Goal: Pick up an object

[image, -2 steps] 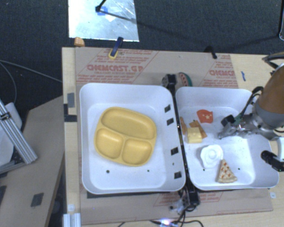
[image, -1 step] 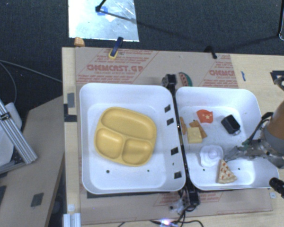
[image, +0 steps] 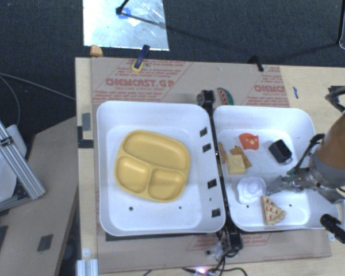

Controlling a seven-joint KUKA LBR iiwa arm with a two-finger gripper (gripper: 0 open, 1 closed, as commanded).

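- The left bin (image: 106, 171) carries a yellow divided plate (image: 152, 165) lying flat near its middle; it is well apart from the arm, so I judge it an unlikely target and no hazard.
- The right bin (image: 299, 119) holds the likely candidates: a tan block (image: 236, 163) beside the shared wall, a red piece (image: 249, 141) behind it, a black block (image: 280, 150) to the right, a white round cup-like piece (image: 251, 189) in front, and a waffle-patterned wedge (image: 272, 210) nearest the front rim.
- The pincer (image: 274, 185) sits low in the right bin, just beside the white piece and just above the wedge. Nothing is visibly between its tips; how far apart they stand I cannot tell.
- Risk, as I judge it: the white piece and wedge lie close together, so a closing could nudge one aside or catch both. The white piece looks smooth and may slip.
- The tabletop (image: 178, 79) is brown board with red print, cluttered by a yellow-and-blue tool (image: 140, 59) and a dark clip (image: 206, 96).
- Dark carpet (image: 247, 16) surrounds it, with a shiny sheet (image: 126, 16) behind.
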